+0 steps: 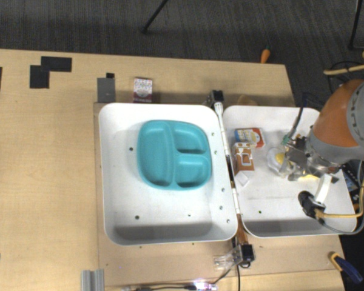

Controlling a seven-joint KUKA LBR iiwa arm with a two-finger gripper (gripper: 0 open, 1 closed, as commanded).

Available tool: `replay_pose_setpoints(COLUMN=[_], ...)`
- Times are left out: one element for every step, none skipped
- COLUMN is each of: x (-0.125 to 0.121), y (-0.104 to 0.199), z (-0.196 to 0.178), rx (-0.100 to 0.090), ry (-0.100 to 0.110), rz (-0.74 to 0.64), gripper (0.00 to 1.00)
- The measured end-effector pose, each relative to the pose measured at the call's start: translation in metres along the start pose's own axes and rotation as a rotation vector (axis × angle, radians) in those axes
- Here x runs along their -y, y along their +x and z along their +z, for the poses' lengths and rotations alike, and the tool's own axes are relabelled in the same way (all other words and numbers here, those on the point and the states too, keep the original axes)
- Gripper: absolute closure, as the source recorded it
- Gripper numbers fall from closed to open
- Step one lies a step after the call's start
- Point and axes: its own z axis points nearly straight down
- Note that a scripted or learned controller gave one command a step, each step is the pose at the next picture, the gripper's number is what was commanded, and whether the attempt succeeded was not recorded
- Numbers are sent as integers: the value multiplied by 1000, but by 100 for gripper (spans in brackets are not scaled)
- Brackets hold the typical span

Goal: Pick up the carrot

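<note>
The counter point(42, 180) carries two shallow white bins side by side. The left bin point(118, 217) holds a teal divided plate point(173, 154), which lies flat near the bin's centre. The right bin point(273, 214) holds the loose items, so the arm point(346, 123) reaches in over this bin from the right.

Against the right bin's left wall lie two small packages: an orange-and-white one point(249, 137) and a brown-and-white one point(244, 159) just below it. They are grouped near the divider, well clear of the arm's wrist.

The pincer point(289, 159) is lowered over the middle of the right bin, beside a pale, translucent item with a yellow patch point(277, 159). The pincer mechanism is seen from above and partly masked by the wrist; whether it is spread or pressed together cannot be determined, nor whether it touches that item.

No object in either bin can be identified with confidence as the carrot. A small orange object point(265, 56) lies at the counter's far edge, outside the bins; it may be the carrot, but it is too small to confirm.
</note>
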Motion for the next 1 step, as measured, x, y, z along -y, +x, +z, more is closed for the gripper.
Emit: replay_pose_setpoints(x=[-88], y=[-21], z=[9], rx=[2], ry=[-7], rz=[-225], gripper=[100])
